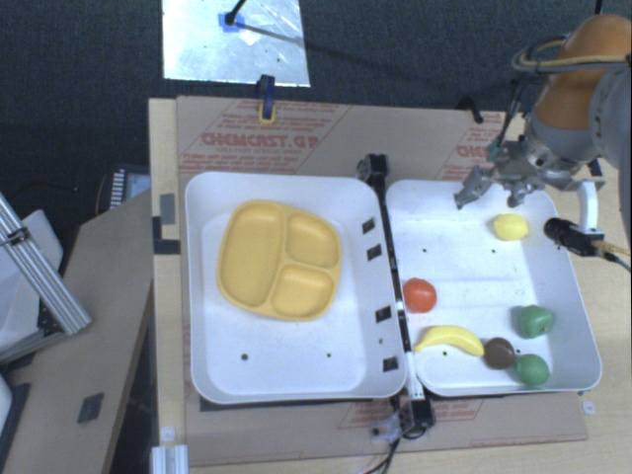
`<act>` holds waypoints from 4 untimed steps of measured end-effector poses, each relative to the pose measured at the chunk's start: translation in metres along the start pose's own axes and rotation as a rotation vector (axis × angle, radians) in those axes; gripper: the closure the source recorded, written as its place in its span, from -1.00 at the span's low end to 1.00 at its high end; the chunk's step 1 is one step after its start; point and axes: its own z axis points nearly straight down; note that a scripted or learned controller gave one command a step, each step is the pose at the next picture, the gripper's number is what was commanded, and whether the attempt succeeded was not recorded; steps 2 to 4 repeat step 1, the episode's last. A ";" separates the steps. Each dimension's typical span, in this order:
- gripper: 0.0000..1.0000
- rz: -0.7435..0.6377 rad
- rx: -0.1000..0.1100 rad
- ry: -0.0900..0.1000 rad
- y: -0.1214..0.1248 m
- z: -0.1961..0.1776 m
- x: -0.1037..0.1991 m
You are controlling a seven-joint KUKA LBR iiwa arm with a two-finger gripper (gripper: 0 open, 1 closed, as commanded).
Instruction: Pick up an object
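Red print reading "CHEMCAST GP" runs across the cardboard sheet [296,131], well left of the gripper [491,194]; further print nearby stays unreadable.

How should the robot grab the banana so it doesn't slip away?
Probably by its thick middle, coming straight down from above. The banana lies flat in the right bin, long and curved, so the gripper should close across its narrow width, not along its length. The brown ball touches its right end, so the middle has more room.

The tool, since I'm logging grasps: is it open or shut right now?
Open. The tool hangs above the right bin's far edge with two fingers spread apart, nothing between them; the yellow lemon lies just below.
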 end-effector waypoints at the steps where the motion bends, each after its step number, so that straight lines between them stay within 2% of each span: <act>1: -1.00 -0.002 -0.012 -0.002 0.003 -0.007 0.000; 4: -1.00 -0.002 -0.012 -0.002 0.003 -0.007 0.000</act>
